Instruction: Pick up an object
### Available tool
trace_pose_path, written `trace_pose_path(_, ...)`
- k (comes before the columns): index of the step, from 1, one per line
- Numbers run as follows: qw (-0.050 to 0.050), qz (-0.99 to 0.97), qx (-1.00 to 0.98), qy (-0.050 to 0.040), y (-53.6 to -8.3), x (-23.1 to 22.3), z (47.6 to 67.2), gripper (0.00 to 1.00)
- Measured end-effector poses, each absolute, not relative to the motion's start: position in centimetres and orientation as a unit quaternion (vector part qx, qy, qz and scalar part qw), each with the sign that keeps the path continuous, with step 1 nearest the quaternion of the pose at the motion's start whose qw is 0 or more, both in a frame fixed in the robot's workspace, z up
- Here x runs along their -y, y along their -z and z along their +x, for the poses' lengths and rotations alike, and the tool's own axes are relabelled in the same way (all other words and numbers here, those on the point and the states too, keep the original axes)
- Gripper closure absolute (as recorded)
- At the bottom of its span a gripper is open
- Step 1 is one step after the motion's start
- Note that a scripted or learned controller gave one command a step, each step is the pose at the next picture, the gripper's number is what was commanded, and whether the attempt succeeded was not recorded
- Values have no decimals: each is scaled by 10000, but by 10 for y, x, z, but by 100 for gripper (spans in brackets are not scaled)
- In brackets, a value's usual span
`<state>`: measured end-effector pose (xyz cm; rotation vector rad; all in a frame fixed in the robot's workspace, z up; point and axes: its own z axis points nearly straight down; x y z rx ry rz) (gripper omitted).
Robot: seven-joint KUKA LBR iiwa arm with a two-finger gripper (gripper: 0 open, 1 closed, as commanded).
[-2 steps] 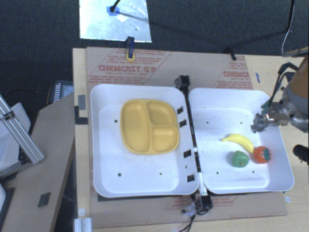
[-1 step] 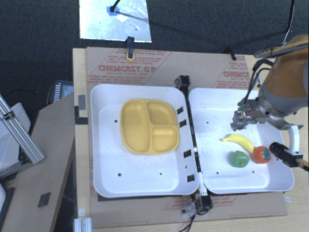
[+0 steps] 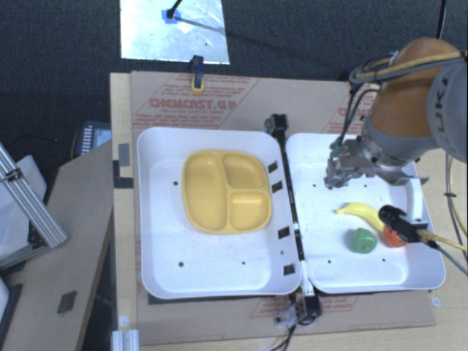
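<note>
From above, the gripper [image 3: 338,175] hovers over the right bin [image 3: 314,269], holding nothing; whether it is spread or pressed together, I cannot tell. Nearby lie a banana [image 3: 358,212], a green object [image 3: 361,240] and a red object [image 3: 395,238]. The left bin [image 3: 157,269] holds a yellow tray [image 3: 223,190].

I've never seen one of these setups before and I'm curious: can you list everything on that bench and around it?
White bins: two, side by side on the bench.
Divided plate: one, yellow, three compartments, in the left bin.
Banana: one, yellow, in the right bin.
Round fruit: one, green, right bin, just below the banana.
Red object: one, small, right of the green fruit, partly hidden by a black piece.
Cardboard sheet: one, brown with red print, under the bins.
Shiny sheet: one, silver, behind the bench.
Arm: one, grey and orange, over the right bin.
</note>
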<state>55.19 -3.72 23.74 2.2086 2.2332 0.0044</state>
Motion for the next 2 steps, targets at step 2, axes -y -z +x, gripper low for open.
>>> trace_pose_path(2, 5, 7037, -7105, -15, -223, -63, 591, 100)
